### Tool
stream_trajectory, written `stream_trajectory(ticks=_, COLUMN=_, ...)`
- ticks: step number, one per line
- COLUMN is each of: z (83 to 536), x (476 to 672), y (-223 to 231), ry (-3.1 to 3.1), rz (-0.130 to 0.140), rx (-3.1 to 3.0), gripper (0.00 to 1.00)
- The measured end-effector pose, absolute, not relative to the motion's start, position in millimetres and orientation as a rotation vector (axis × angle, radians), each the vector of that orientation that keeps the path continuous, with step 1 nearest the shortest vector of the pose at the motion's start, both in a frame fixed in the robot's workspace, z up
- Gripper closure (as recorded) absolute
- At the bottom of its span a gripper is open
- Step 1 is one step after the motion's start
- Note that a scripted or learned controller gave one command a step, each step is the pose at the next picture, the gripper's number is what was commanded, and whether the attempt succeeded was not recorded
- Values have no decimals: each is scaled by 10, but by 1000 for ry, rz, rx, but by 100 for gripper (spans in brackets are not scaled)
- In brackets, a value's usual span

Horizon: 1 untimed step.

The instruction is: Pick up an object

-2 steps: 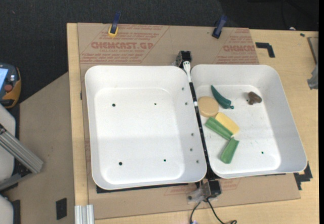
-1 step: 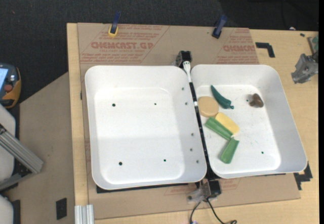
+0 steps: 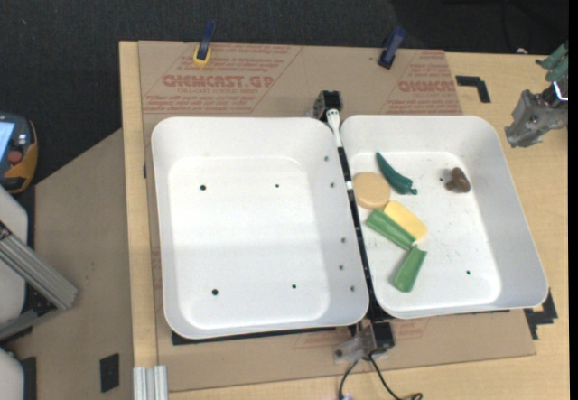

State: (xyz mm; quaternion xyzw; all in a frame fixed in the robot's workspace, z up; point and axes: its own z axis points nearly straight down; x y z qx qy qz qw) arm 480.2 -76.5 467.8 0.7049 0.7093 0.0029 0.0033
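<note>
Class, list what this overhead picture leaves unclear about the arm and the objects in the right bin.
- Tool: cut off by the right edge in the camera view; the arm behind it is out of frame.
- Small brown object: too small to identify.
- Yellow block: partly covered by a green piece.

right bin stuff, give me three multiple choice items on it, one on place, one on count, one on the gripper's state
1. Where does the small brown object lie?
A. left bin
B. right bin, far right part
C. on the cardboard

2. How many green pieces are in the right bin?
A. one
B. three
C. five

3. Where is the gripper?
A. outside the right bin, past its far right corner
B. down among the objects
C. over the left bin

Answers: 1 B, it sits apart from the cluster, on the right. 2 B, a dark green curved piece and two lighter green pieces. 3 A, it hangs at the view's right edge.
</note>
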Motion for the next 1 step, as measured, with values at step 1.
stream_trajectory(ticks=1, z=4685, x=4799, y=-188, ry=2228, rz=5, rx=2212, gripper=100)
